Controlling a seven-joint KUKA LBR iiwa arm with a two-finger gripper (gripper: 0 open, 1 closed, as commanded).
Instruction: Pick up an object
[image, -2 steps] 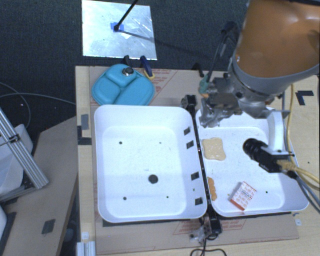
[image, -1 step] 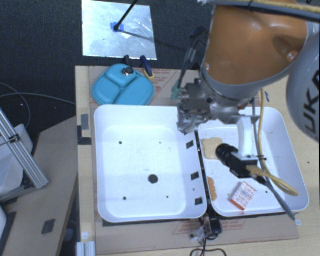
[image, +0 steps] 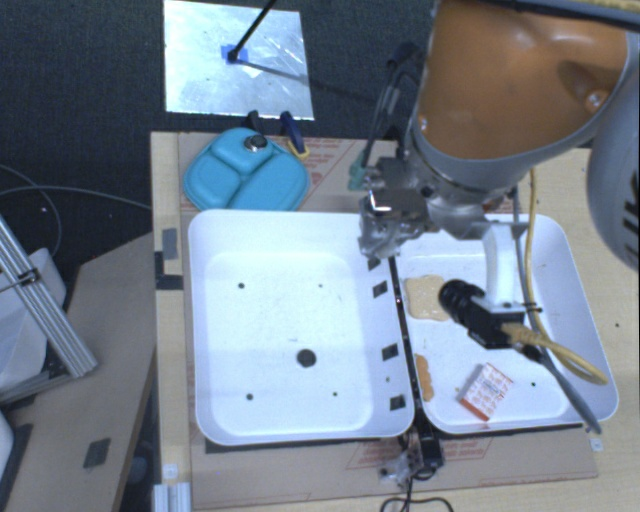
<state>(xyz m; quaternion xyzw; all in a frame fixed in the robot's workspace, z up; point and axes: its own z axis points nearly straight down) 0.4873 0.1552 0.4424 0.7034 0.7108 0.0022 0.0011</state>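
Observation:
My gripper hangs over the back end of the divider between the two white bins, under the grey wrist and orange band. In the right bin lie a flat tan slab near the divider, a small orange-brown piece toward the front, and a red-and-white packet at the front. The left bin holds one small dark round thing. The gripper is behind and to the left of the tan slab, and I see nothing between its tips.
A blue moulded lid-like container rests on the bench behind the left bin. A shiny metal sheet lies farther back. An aluminium frame stands at the far left.

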